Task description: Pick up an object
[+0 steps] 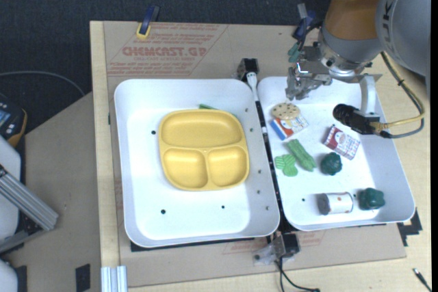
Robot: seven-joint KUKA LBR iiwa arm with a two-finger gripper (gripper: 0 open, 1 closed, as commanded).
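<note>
Just below the gripper (299, 89) (right bin): a cookie (285, 111).

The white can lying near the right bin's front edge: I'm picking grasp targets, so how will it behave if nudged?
The white can lies on its side, so it probably rolls when pushed. It looks rigid and small, likely light. Its smooth round wall may slip between fingers.

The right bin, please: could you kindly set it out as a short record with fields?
bin: right bin, white, shallow
claw: claw over the bin's far left corner
nearest item: round spotted cookie on a red, white and blue packet
green items: pickle, small green piece, dark green ball, dark green lump
other items: red carton, white can
</note>
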